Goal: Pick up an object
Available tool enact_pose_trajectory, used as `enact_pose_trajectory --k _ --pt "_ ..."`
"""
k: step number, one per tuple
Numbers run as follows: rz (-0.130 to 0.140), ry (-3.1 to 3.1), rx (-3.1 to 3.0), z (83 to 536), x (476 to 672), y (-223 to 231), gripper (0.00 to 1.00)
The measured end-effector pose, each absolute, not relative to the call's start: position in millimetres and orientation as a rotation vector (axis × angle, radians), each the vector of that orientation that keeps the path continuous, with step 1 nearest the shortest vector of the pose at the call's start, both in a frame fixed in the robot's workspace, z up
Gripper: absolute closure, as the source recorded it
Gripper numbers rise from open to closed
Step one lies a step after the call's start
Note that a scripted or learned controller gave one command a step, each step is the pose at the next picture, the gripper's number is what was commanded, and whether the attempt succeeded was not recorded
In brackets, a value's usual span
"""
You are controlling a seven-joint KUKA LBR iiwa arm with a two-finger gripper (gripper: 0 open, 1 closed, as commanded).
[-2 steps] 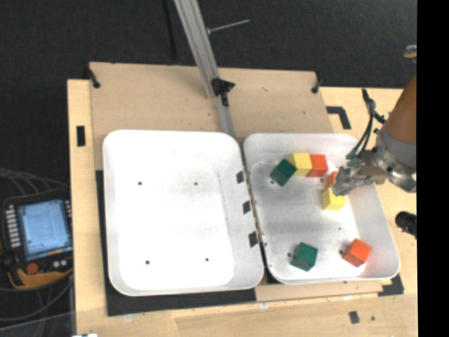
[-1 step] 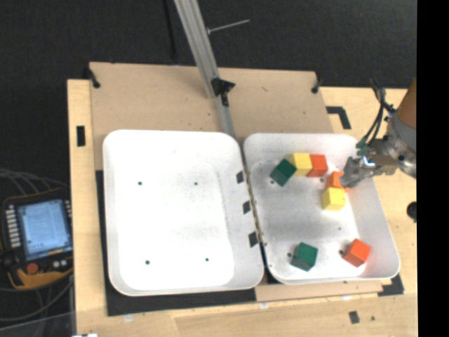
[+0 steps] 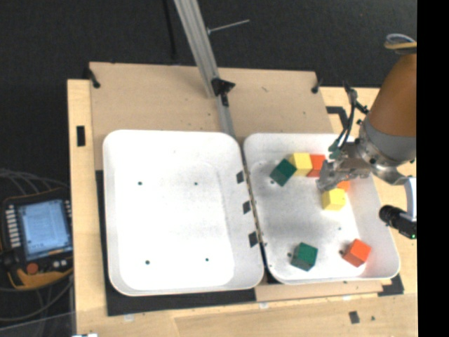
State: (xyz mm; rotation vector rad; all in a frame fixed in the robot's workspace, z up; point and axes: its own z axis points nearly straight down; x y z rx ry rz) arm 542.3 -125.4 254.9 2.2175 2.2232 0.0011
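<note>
Several small blocks lie in the right bin. A green block, a yellow block and a red-orange block cluster near its back. Another yellow block sits mid-right, with an orange piece showing just behind it. A second green block and an orange block rest near the front. My gripper hangs low over the bin, just above the mid-right yellow block and beside the red-orange one.
The left bin lies beside the right one, joined by dark clips. A slanted metal pole rises behind the bins. A teach pendant sits at far left off the bench.
</note>
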Motion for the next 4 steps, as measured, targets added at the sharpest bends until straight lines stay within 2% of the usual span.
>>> enact_pose_trajectory --k 1,3,4 --pt "0.001 2.227 2.214 252 531.8 -70 1.0" --pt "0.004 2.232 2.211 265 531.8 40 1.0" --pt "0.0 2.23 2.213 252 535.3 100 1.0"
